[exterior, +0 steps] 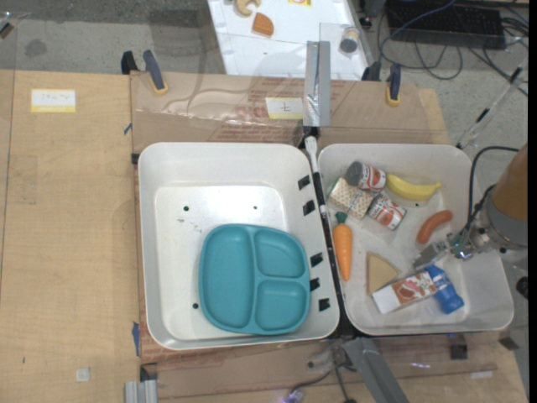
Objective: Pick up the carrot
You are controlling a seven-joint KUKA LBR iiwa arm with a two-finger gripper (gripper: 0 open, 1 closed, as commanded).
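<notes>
We see the carrot [342,248] lying lengthwise along the left wall of the right bin [487,309], leaf end up-frame, well left of our hand [436,251] (fingers seemingly parted, gripping nothing) beside the sausage [434,225].

Grey arm [513,225] with orange band [513,190]; black cable [475,183] looped alongside; small metallic gripper [435,253] with teal detail.

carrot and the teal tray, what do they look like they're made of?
Carrot: likely moulded plastic toy; even orange body, smooth with little shine, small green stub on top. Teal tray: looks like rigid plastic, matte to satin; one uniform colour, rounded moulded dividers forming three compartments. Neither can be confirmed from the look alone.
</notes>
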